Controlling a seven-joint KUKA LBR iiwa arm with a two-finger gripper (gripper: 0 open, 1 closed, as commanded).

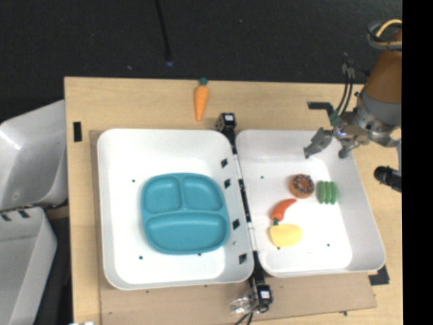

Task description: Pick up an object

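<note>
- Counter [135,103]: pale wood top carrying two shallow white bins side by side; no legible writing, brand or label anywhere on it.
- Left bin [115,181]: holds one teal divided plate [184,212] with three compartments, lying flat near the middle.
- Right bin [352,229]: holds four toy foods grouped near its centre.
- Chocolate doughnut [302,185]: round, with sprinkles, touching or just beside the green pea pod [327,192] on its right.
- Red chilli pepper [283,209]: nearer and left of the doughnut, curved.
- Yellow toy fruit [285,235]: just near of the chilli, closest to the bin's near wall.
- Toy carrot [201,99]: orange with green top, on the counter beyond the left bin's far wall.
- Hand [331,145]: over the far right corner of the right bin, its two fingers spread apart, nothing between them; well apart from the toy foods.
- Arm: orange band above the wrist, at the right edge.
</note>
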